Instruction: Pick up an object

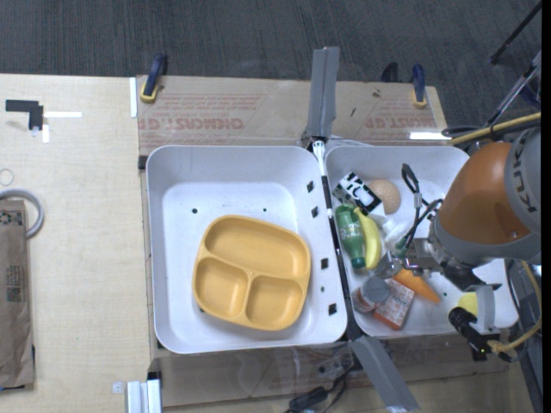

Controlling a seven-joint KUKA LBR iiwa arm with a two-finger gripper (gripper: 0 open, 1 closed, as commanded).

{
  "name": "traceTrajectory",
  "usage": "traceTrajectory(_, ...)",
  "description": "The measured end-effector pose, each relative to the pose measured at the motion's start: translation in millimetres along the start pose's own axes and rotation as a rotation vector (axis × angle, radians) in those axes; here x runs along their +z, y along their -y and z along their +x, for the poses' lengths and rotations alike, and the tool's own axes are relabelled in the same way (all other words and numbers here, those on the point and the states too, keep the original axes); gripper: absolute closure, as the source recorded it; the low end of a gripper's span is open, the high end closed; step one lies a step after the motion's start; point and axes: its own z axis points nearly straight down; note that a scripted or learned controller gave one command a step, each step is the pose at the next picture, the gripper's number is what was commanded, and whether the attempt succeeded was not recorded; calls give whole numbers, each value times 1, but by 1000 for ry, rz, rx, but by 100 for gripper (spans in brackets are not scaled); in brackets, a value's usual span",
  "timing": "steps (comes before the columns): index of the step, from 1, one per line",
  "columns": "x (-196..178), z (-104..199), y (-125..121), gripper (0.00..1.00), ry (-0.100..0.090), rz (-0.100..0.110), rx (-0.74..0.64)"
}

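Two shallow white bins sit side by side on the bench; the left bin (168, 256) holds a yellow divided plate (250, 271) lying flat and a little askew, with bare white floor along the bin's far wall and left wall, so there is open room around the plate on those sides; its right edge comes near the divider between the bins.

The right bin (362, 149) is crowded; a green bottle (349, 235) lies lengthwise close to the divider, a banana (371, 241) lies just beside it on the right, a black and white pack (359, 192) lies at the far end of both, and a tan rounded thing (386, 197) sits next to that pack; nearer the front rim lie an orange carrot (417, 286), a red and white packet (395, 305) and a small round grey thing (373, 292), all close together, some touching.

The arm comes in from the right, its orange band (482, 198) standing over the right half of this bin; the gripper (405, 256) hangs low above the pile, just right of the banana and over the near end of the carrot; whether its claw is spread or pressed together cannot be told, since the wrist hides it; nothing can be seen pinched in it.

A yellow bit (469, 302) shows near the bin's right front corner; little bare floor is left in this bin, mostly along its far wall.
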Motion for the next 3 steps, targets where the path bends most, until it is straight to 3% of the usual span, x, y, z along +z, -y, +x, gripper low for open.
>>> traceTrajectory(1,-7,-1,0,100,0,4,1)
traceTrajectory(2,-158,12,-5,100,3,-1,-65)
traceTrajectory(3,-141,34,3,100,2,1,-6)
